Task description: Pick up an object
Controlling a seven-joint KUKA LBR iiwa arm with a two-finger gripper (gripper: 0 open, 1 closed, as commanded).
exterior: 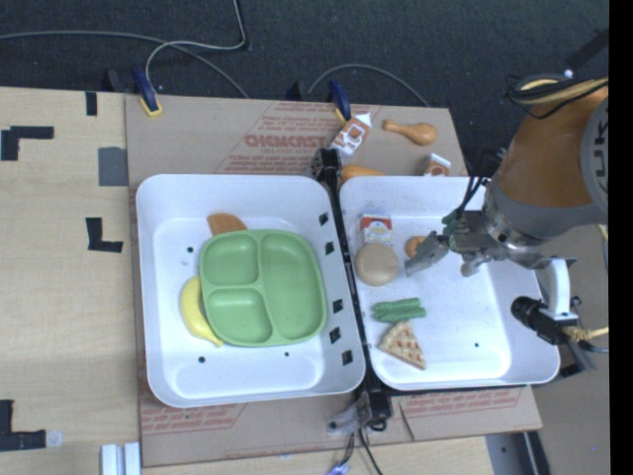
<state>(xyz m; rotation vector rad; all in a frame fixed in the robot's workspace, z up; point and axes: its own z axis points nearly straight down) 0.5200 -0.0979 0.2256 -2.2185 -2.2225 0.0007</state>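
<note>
Two white bins, gripper point(427, 255) low in the right bin point(495, 359).

Left bin point(158, 265): green divided plate point(263, 287), banana point(196, 313). Right: tan bun point(377, 263) near the gripper, beans point(399, 311), pizza slice point(404, 344). Finger state unclear; bare floor toward its right edge.

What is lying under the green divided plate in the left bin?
A banana pokes out from under the green divided plate at its left edge, and an orange piece at its top. The plate covers the rest of both.
</note>
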